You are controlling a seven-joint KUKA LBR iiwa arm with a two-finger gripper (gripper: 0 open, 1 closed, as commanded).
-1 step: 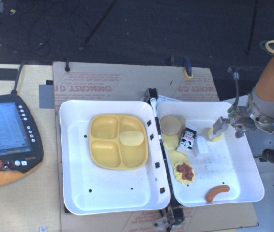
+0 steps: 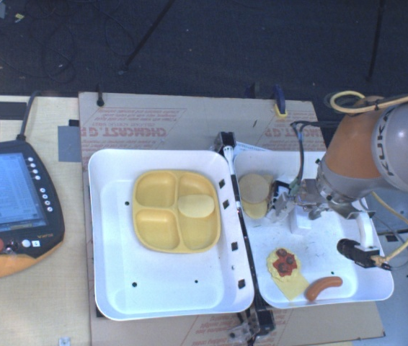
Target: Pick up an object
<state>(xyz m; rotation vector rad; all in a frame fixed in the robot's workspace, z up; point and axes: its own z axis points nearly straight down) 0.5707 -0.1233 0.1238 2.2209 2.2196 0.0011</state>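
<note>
The grey arm (image 2: pixel 377 157) reaches in from the right, its orange band bent low over the right bin (image 2: pixel 377 283), wrist turned toward that bin's left wall. The gripper (image 2: pixel 285 202) sits low near the bin's upper-left corner, just beside a yellowish cup (image 2: pixel 254 195); whether it is grasping or released cannot be told from here. Near the bin's lower edge lies a sausage (image 2: pixel 324 287), its long axis running left to right and tilted slightly upward at the right end. Just left of it lies a yellow food piece with red topping (image 2: pixel 285 271). In the left bin (image 2: pixel 117 287), a yellow divided plate (image 2: pixel 176 210) holds a pale round piece (image 2: pixel 197 206) in its upper-right compartment.
</note>
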